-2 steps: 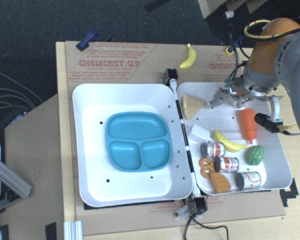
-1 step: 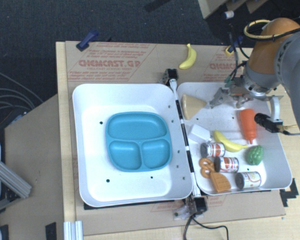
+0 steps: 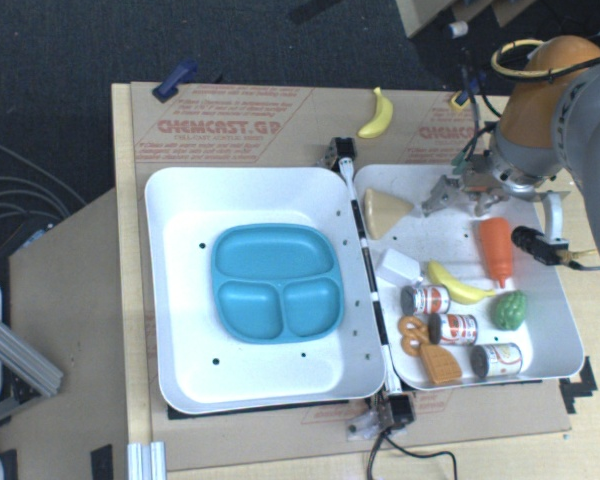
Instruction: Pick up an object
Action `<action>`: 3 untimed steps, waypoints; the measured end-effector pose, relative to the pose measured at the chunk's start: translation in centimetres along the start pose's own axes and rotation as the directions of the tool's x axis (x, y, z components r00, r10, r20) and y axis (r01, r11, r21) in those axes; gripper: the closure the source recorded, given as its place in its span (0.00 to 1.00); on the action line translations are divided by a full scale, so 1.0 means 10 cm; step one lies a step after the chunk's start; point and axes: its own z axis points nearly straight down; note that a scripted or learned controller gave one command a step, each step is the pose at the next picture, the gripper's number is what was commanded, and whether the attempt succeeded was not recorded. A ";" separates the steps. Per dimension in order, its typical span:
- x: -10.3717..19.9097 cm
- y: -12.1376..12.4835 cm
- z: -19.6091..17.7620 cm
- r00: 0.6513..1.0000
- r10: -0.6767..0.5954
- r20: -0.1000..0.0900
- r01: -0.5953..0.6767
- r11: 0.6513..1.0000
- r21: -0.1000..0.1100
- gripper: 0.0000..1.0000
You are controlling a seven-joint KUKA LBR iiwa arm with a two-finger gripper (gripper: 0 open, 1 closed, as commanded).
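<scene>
Pincer (image 3: pixel 467 190) hung over the back of the right bin (image 3: pixel 570 318); open or closed, could not tell. Nothing seen in its grip. Carrot (image 3: pixel 495 249) lay just beside it, banana (image 3: pixel 458 285) and 3 cans nearer the front (a second banana (image 3: pixel 377 116) on the surface outside). Left bin (image 3: pixel 170 268) held a blue tray (image 3: pixel 276 281).

Arm (image 3: pixel 565 98) cut off at right edge.

Dark carpet (image 3: pixel 70 38) covers the floor around the tabletop (image 3: pixel 240 118), a pale board with red print. Grey cables (image 3: pixel 20 193) loop well left of the hand, under even light.
</scene>
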 end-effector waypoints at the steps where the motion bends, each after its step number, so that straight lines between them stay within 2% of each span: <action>1: 0.00 0.01 -0.11 1.000 0.000 0.001 0.000 1.000 -0.003 1.00; 2: 0.00 0.01 -0.10 1.000 -0.001 0.001 0.001 1.000 -0.002 0.00; 3: -0.10 0.00 0.00 1.000 0.000 0.000 0.000 1.000 0.000 0.00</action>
